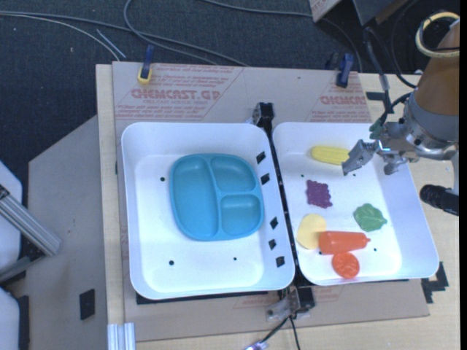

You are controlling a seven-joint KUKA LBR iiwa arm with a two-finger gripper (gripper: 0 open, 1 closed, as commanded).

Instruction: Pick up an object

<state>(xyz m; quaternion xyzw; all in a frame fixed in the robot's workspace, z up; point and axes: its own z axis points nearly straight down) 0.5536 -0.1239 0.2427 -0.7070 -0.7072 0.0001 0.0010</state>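
Overhead, gripper (373, 159) hovers above right bin (408, 195), beside corn (330, 154).

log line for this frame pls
phase: approach | gripper: open, holding nothing, over right bin | nearest: yellow corn | left bin: blue tray

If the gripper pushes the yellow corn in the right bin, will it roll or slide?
The yellow corn looks rounded and long, so it probably rolls sideways. It looks like smooth plastic, likely light and slippery on the right bin.
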